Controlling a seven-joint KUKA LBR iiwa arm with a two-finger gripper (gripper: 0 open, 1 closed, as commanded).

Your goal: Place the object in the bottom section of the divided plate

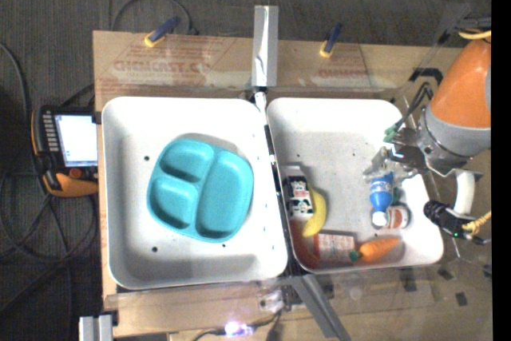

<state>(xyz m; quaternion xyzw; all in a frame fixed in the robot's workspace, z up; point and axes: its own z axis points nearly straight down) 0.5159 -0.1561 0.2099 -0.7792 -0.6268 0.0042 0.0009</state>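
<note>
A teal divided plate (201, 188) lies in the left bin (120, 172), with two small sections on its left and one large section on its right. My gripper (390, 158) hangs over the right side of the right bin (335, 132), just above a blue and white bottle (382, 193). A small can (396, 216) rests against the bottle's lower end. Whether the gripper touches the bottle I cannot tell.
A black and white carton (298, 197) and a banana (317, 213) lie by the right bin's left wall. A red packet (331, 247) and a carrot (378, 249) sit along its front wall. A handheld pendant (68, 149) rests left of the bench.
</note>
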